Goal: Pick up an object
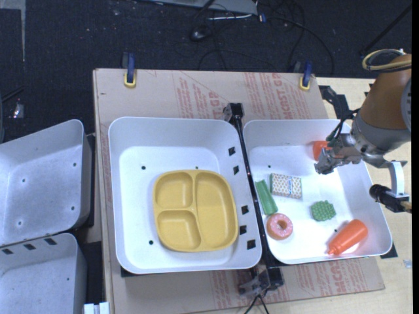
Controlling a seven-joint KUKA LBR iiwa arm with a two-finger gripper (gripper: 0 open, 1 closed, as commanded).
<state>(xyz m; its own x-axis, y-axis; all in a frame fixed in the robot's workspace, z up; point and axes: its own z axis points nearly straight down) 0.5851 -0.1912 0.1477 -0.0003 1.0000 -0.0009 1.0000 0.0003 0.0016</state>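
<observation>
Carrot point(347, 237) in R bin point(374, 195) front; gripper point(325, 165) over bin's back.

We see the gripper point(325, 167) low over the right bin point(294, 148), toward its two o'clock corner, just beside a small orange-red object point(319, 149). Below it lie a patterned box point(286, 186), a green stick point(266, 197), a pink donut point(280, 226), a green cluster point(323, 210) and an orange carrot point(347, 237). In the left bin point(131, 175) a yellow divided plate point(195, 210) sits toward five o'clock.
</observation>
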